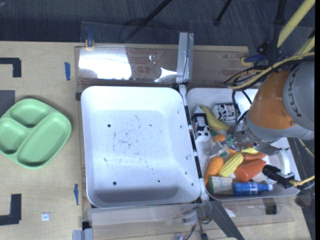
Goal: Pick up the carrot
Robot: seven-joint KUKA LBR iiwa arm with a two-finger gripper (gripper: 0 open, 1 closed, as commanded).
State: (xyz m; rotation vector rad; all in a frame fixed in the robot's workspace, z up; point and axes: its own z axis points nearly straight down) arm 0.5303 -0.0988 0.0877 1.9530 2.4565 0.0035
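While the arm [280, 104] reaches in from the right of the frame, its wrist sits low over the right bin [240, 95] and its cluttered toys.
Grey casing and a glossy orange band bulk over the bin's upper right; the claw [235, 143] points down and left into the pile, too buried among the toys to tell how it is set. Just below it lies the carrot [215, 165], a short orange taper in the lower middle of the right bin, touching a knobbly yellow corn cob [231, 165]. A curved banana [214, 119] lies above, a blue bottle [251, 187] along the lower wall. At centre frame the left bin [135, 139] shows scuffed white plastic with rounded corners. A pale green divided plate [33, 132] rests on the wooden table [40, 74] at far left.
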